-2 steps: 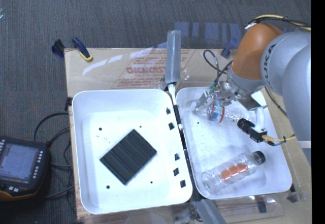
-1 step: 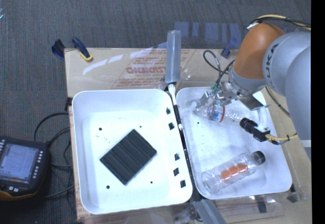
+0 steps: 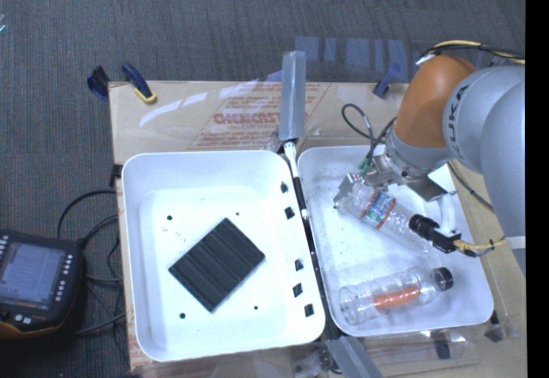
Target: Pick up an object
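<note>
Lower right of frame: clear capped bottle [image 3: 386, 295] is lying on its side near the bottom wall of the right bin [image 3: 360, 252], with something orange inside and its black cap pointing right. Lower left: dark ridged pad [image 3: 217, 263] is lying flat in the left bin [image 3: 154, 196], turned like a diamond.

Further up, in the middle of the right bin, the labelled bottle [image 3: 379, 212] is lying tilted, upper-left end to lower-right end. It is clear plastic with a red and blue label around its middle, well apart from the capped bottle.

The gripper [image 3: 360, 183] is sitting right at the labelled bottle's upper-left end, just beside or touching it. Cannot tell how wide it is, or whether it is gripping the bottle.

The arm [image 3: 480, 128] is coming in from the right edge, grey link bending down, orange band angled toward the bin's upper centre.

Top of frame: the bench [image 3: 214, 111] is showing behind both bins.
</note>
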